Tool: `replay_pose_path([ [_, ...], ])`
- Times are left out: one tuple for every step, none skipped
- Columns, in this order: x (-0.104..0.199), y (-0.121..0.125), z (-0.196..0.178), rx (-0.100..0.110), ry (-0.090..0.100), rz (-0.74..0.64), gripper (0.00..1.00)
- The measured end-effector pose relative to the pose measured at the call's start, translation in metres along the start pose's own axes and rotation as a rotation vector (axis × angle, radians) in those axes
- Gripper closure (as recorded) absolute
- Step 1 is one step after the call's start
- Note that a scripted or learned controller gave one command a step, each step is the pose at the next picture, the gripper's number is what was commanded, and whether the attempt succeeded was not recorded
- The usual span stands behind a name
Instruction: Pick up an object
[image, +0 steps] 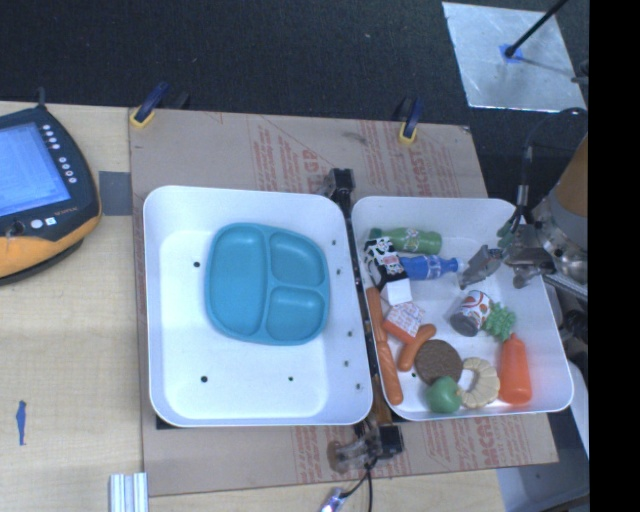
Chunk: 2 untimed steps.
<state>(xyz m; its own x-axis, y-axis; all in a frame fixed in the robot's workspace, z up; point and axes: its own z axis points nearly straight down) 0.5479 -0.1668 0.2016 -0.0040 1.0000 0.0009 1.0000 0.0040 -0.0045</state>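
Fingers (492, 262) spread, nothing between; grey can (468, 312) just below them, blue bottle (428, 266) beside. Crowding risks a glancing, failed grasp.

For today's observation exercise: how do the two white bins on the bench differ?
The left bin holds one blue divided plate; the right bin holds many small toy foods. The gripper hangs over the right bin, not the left. Both are shallow, white and rounded.
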Motion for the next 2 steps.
replay_pose_path([
  [-0.045, 0.016, 0.111, 0.003, -0.001, -0.001, 0.00],
  [-0.047, 0.017, 0.100, 0.001, -0.002, -0.002, 1.00],
])
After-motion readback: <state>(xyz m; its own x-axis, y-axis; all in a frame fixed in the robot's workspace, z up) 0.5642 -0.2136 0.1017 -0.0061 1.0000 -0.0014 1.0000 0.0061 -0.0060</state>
